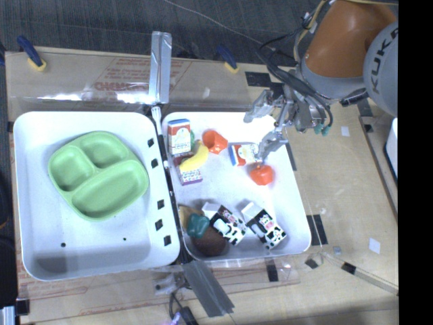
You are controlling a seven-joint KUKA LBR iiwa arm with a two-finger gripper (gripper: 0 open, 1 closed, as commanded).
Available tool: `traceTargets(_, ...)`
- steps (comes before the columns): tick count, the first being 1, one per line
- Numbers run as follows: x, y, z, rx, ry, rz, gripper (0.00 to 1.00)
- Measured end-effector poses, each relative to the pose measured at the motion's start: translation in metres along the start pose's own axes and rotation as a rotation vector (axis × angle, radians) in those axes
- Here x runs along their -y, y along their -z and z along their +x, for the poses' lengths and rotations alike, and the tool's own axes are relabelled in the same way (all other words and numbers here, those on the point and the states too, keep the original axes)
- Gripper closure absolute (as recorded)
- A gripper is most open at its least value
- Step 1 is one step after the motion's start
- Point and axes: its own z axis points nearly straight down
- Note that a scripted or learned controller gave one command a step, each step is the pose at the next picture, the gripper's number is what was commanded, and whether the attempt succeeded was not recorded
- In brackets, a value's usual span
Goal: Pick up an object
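No object had yet been lifted.
The gripper (266,128) was held open and unloaded over the right bin (298,202); the red tomato (261,174) lay just below it, ungrasped.

The grey arm (379,46) reaches in from the right, its orange band (broad and rounded) sitting just above the wrist at the upper right. The gripper (267,124) points down and to the left, its two fingers (270,142) spread apart with nothing between them.
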Motion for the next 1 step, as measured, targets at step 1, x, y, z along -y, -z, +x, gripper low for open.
traceTargets(1, -0.0025, -0.1593, -0.0365, 0.0, -0.411, -0.001, 0.0)
